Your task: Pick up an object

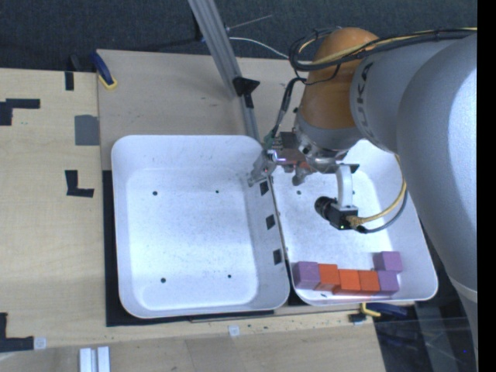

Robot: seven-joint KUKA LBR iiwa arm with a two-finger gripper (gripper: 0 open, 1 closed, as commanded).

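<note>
The grey arm (418,122) looms over the right bin (415,242); the left bin (186,223) sits just beside it on the bench (46,208); the blocks (349,276), purple and orange, lie in a row against the right bin's near wall, its long axis running left to right along that wall. The end effector (298,165) hangs near the far end of the divide between the bins, well apart from the blocks; whether it is open or closed I cannot tell. A descent from here would likely meet bare floor or the rim; the blocks' snug fit against the wall could also block a finger.
</note>
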